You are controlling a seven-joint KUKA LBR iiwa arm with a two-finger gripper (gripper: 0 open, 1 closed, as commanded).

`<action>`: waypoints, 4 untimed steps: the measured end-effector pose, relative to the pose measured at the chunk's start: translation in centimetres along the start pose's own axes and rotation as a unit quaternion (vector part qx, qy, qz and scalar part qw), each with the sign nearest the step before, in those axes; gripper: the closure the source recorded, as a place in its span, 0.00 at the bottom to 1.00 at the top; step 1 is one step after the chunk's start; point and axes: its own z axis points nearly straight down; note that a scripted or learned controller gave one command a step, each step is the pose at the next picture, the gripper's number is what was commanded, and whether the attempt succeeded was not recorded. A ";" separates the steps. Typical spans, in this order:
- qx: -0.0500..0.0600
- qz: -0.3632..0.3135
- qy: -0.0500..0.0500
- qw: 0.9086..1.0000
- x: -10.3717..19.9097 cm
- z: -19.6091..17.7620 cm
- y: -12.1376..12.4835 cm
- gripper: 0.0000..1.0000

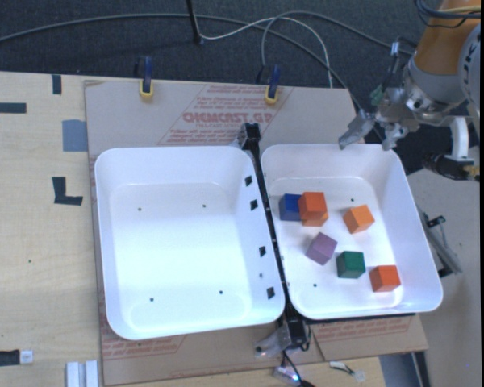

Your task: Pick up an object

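The right bin holds several small blocks: a blue cube touching an orange-red cube, an orange cube, a purple cube, a green cube and another orange-red cube. My gripper hangs above the bin's far right corner, well away from the blocks. Its fingers are spread apart, open, with nothing between them.
The left bin lies beside the right one, with a black hinge strip between them. Both rest on a cardboard sheet held by two clamps. Cables run across the dark floor behind the bench.
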 end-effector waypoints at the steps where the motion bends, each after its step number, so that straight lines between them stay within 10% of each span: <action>1: 0.005 -0.001 0.001 1.000 6.4 11.3 -5.1 0.00; 2: 0.000 0.000 0.000 1.000 6.1 9.7 -4.8 1.00; 3: 0.000 0.000 0.000 1.000 6.1 9.8 -4.9 0.00; 4: -0.001 0.000 0.000 1.000 8.1 13.6 -4.6 0.00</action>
